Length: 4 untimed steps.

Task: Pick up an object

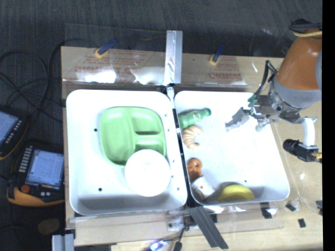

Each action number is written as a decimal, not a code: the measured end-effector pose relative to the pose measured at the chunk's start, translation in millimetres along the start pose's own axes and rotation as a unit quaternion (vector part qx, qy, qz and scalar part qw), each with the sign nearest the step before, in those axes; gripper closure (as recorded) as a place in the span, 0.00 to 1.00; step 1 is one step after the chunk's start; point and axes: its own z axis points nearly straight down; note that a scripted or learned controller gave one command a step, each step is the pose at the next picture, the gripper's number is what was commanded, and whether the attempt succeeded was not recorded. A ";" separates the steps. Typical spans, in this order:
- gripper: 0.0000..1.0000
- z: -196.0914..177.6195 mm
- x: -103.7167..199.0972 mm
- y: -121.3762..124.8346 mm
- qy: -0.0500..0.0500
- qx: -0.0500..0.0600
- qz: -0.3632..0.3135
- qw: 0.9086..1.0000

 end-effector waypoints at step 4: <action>0.00 140.0 17.5 109.0 0.000 0.000 -0.228 0.974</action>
